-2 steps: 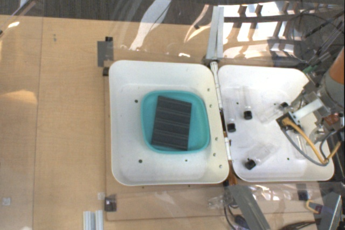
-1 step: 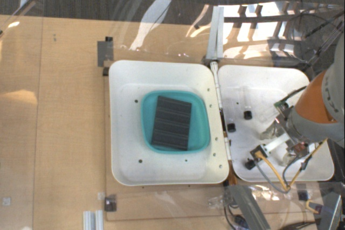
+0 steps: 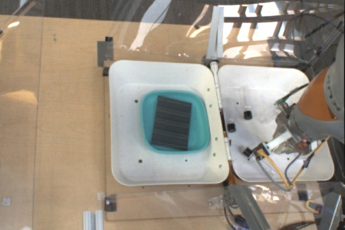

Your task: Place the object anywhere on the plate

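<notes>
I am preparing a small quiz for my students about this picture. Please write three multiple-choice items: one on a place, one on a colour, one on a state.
1. Where is the dark ribbed block?
A. on the plate in the left bin
B. in the right bin
C. on the bench outside the bins

2. Which colour is the plate?
A. red
B. teal
C. yellow

3. How does the block rest?
A. standing on one edge
B. leaning against a bin wall
C. lying flat

Answers: 1 A, the plate shows on all sides of the block. 2 B, the surface that shows around the block is blue-green. 3 C, its broad ribbed face points up.
</notes>
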Controlling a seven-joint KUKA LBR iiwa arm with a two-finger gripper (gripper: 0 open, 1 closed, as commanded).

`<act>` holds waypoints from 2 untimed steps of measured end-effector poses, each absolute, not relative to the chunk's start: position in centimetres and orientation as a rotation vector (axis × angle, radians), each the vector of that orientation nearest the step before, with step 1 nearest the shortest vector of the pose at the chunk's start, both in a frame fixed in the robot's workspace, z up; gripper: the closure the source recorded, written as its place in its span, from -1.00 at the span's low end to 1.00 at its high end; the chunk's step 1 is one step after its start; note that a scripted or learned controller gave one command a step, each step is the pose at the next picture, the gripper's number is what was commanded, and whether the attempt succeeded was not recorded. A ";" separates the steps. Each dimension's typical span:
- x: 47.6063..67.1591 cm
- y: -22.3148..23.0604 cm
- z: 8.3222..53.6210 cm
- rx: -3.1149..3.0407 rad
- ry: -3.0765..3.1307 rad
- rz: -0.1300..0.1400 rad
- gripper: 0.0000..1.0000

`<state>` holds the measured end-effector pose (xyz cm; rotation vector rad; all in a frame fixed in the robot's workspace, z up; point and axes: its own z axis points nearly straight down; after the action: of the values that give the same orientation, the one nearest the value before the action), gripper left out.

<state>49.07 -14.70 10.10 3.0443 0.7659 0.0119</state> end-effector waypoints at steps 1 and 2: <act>52.5 -18.8 24.0 3.058 0.704 0.010 1.00; 52.5 -18.8 24.0 3.058 0.705 0.008 -1.00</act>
<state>52.47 -18.78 23.97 3.0583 0.7046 0.0077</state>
